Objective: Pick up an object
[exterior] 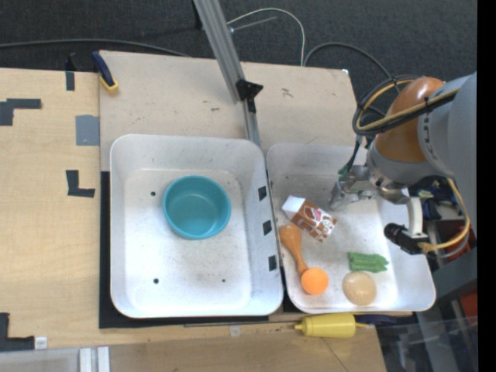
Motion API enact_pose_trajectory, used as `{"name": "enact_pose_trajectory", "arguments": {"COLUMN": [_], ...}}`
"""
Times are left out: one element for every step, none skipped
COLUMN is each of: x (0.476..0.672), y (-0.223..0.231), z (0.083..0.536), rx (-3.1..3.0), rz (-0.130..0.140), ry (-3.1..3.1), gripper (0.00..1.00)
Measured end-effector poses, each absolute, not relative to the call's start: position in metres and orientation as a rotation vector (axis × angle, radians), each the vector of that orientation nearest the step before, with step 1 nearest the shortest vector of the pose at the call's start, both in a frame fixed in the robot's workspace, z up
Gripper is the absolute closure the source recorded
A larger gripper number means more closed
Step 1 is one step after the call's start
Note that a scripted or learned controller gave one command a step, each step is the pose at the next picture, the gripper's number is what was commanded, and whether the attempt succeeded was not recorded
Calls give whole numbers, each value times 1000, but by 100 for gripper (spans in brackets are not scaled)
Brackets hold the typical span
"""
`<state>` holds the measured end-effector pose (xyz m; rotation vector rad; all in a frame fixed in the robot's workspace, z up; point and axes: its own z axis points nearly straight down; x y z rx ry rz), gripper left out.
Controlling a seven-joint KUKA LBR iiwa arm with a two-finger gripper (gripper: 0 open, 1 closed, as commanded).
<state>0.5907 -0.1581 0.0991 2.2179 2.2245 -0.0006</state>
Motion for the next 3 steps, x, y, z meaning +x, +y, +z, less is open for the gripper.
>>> {"name": "enact_pose_trajectory", "arguments": {"x": [584, 582, 583], "y": [-161, -169, -169], "z": [146, 192, 212], "rx": [2219, 2219, 2219], "rz": [2, 2, 1], "ry": [2220, 2219, 2222], "gripper": [100, 100, 100]}}
